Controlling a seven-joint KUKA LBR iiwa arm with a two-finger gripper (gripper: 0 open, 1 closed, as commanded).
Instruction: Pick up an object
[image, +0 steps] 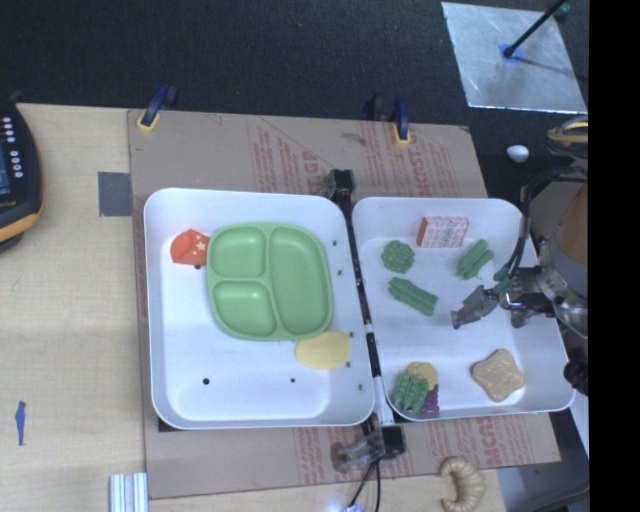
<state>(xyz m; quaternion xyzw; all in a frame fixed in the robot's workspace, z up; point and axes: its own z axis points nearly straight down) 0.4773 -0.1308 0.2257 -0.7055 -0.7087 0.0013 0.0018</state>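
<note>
Fingers (470, 312) low over right bin (505, 408), grip state unclear; arm cut off.

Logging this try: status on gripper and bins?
Gripper low in right bin, nothing between fingers. Nearest: green block, tan cracker. Nothing picked yet. Path unobstructed.
</note>
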